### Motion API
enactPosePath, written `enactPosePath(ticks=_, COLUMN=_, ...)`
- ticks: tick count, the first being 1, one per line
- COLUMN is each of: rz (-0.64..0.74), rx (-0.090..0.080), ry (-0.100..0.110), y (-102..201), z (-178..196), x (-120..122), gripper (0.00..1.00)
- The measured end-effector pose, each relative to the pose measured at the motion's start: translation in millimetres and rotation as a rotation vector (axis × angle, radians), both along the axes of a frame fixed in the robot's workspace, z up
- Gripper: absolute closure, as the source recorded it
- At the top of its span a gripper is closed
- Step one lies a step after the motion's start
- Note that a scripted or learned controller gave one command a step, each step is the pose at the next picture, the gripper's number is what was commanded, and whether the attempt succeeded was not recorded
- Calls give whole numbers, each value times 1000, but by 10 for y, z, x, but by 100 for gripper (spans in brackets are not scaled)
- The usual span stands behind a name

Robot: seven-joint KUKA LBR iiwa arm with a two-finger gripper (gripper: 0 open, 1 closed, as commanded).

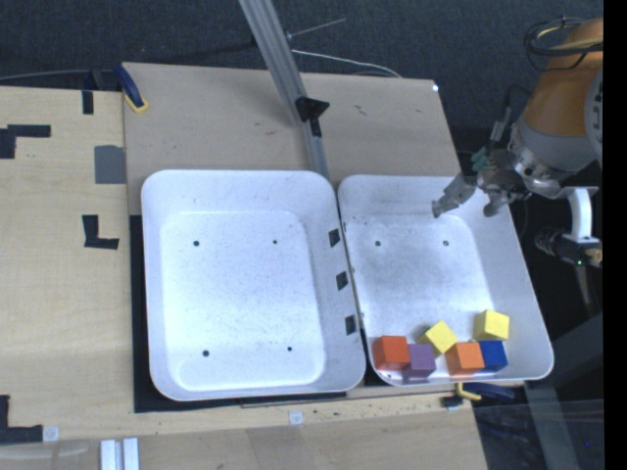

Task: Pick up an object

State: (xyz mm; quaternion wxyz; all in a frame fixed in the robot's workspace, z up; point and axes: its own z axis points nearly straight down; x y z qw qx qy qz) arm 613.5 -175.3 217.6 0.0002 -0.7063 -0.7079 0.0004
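Observation:
Several small blocks lie along the near edge of the right bin (411, 262): a red-orange block (392, 350), a purple block (421, 359), a yellow block (441, 336), an orange block (465, 357), a blue block (494, 355) and a second yellow block (493, 323). My gripper (464, 207) hangs over the bin's far right corner, well away from the blocks. It is open, with nothing between its fingers.
The left bin (235, 282) sits beside the right one, with black clips on the shared rim. A slanted metal pole (279, 57) rises behind the bins. Blue and yellow clamps lie at the bench's far left (132, 88) and near edge (482, 392).

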Motion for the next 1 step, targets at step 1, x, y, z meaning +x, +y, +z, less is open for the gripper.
enactPosePath(ticks=1, rz=2, rx=-1, ry=0, y=8, z=101, x=5, gripper=100)
